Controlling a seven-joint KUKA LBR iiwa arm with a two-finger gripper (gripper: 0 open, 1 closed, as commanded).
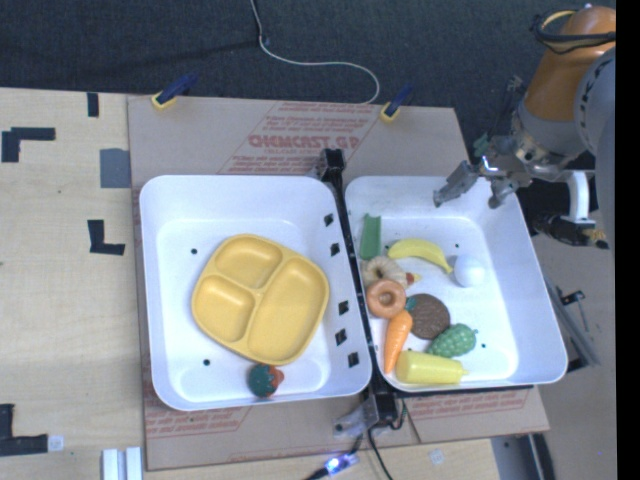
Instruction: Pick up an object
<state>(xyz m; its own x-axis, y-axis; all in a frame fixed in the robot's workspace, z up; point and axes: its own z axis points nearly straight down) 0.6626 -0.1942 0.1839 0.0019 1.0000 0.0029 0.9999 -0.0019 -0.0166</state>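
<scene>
My gripper (472,193) hangs above the far rim of the right bin (530,268), fingers spread open with nothing between them. Below it in that bin lie a yellow banana (420,253), a white egg (468,271), a green stick-shaped piece (371,236), a glazed doughnut (385,297), a brown cookie (429,314), an orange carrot (397,340), a green bumpy fruit (453,342) and a pale yellow piece (430,369). The left bin (165,268) holds a yellow divided plate (260,298) and a small dark green and orange object (264,379).
Both bins sit on a cardboard sheet (290,133) held by blue and yellow clamps (174,90). A white cable (300,60) runs across the dark backing at the far side. The arm's grey and orange body (570,78) stands at the right.
</scene>
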